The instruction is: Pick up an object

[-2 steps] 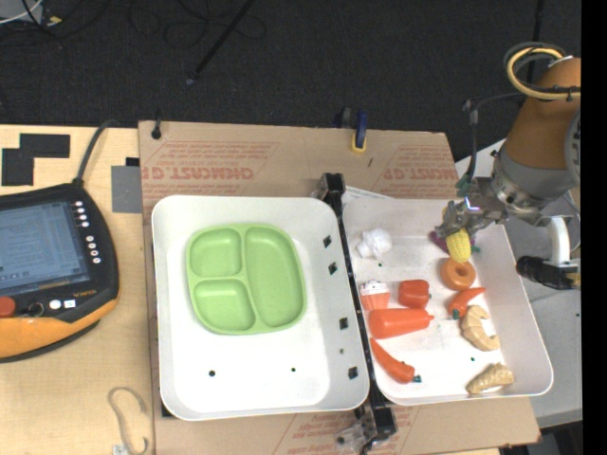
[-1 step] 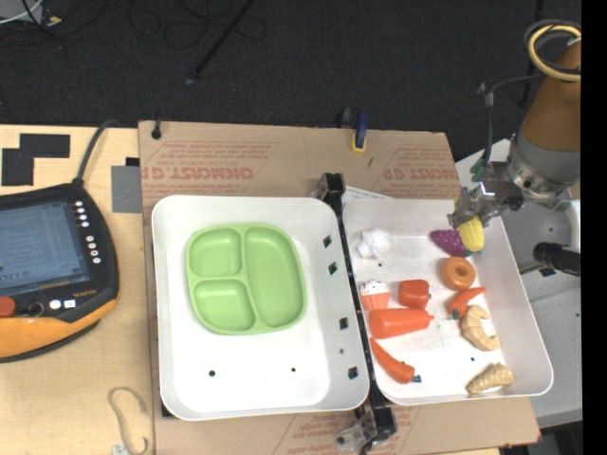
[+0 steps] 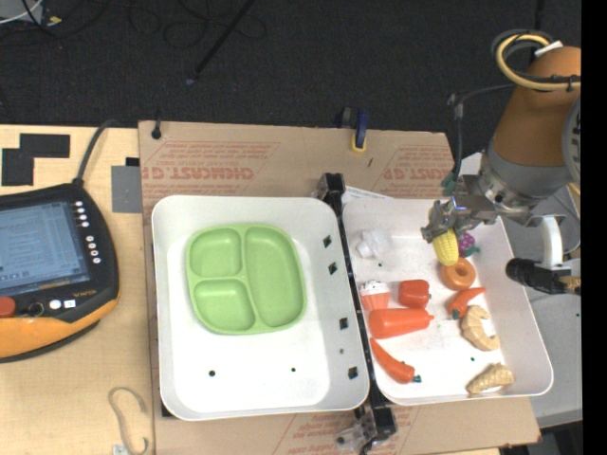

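**benchwatcher:** Gripper (image 3: 453, 218) is down over the far side of the right bin (image 3: 539, 354), right above a little toy corn cob (image 3: 446, 247). Honestly can't tell how the fingers stand, it's just a dark metal tangle from this angle, and I can't say whether the corn is touching it or just sitting below it.

**pickbot_fan:** Yeah, same. The corn looks bumpy, yellow and stubby, with something small and purple (image 3: 468, 245) pressed against its right side, too tiny to name.

**benchwatcher:** Rest of that bin is glossy plastic play food: an orange ring (image 3: 460, 274) just below the corn, a boxy red piece (image 3: 414, 293), a long smooth carrot (image 3: 399, 322), a red chili pepper (image 3: 392, 360) with a green tip, and two tan croissant-ish lumps (image 3: 479, 328) (image 3: 490, 378). There's a pale crumpled thing (image 3: 370, 245) near the divider that blends into the white.

**pickbot_fan:** Left bin (image 3: 180, 368) has a matte green divided plate (image 3: 246, 279), three compartments, rounded corners. Both bins sit on printed cardboard (image 3: 285, 159). Arm's wrist is cut off at the right.
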`<move>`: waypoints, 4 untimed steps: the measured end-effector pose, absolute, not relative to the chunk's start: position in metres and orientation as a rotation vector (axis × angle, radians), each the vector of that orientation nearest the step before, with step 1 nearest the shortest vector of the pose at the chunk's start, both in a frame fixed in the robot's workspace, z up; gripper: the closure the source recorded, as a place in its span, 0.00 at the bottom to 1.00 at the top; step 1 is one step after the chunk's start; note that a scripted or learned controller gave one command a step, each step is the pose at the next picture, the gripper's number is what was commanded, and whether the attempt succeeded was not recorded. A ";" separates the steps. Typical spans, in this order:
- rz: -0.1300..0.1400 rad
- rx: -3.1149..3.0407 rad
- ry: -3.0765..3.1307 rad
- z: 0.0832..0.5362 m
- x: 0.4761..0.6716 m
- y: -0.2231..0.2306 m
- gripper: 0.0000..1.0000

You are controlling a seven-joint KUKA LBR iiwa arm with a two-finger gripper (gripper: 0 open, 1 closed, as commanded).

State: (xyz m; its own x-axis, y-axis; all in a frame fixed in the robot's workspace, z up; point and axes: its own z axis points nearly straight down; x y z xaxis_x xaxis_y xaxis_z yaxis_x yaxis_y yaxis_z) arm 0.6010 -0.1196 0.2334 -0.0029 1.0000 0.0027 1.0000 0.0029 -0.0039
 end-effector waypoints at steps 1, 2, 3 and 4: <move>0.001 -2.214 -2.222 0.241 0.590 -0.072 1.00; 0.004 -2.216 -2.220 0.236 0.576 -0.032 1.00; 0.003 -2.214 -2.222 0.239 0.569 0.020 1.00; 0.007 -2.216 -2.219 0.217 0.551 0.051 1.00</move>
